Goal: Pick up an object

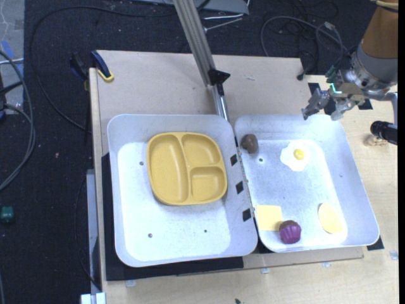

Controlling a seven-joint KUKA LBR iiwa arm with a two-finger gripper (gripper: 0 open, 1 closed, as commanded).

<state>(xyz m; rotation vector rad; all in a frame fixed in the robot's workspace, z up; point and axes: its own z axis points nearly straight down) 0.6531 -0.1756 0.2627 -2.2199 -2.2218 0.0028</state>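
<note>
My arm (384, 27) runs off the top-right corner; only its wrist end shows. Gripper (321, 104) too small and dark: I can't read its fingers. A grey pole (196, 30) is cut off at the top edge.

Right bin — fried egg (296, 156), brown lump (249, 143), yellow square (268, 218), purple piece (290, 232), yellow oval (330, 218).

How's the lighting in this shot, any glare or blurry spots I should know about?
Camera view: light is even and fairly soft, with the white bins bright but not blown out; the floor around the bench is dark; the gripper at upper right looks slightly smeared, with a small green glow beside it; the yellow tray and toy foods are sharp.
</note>
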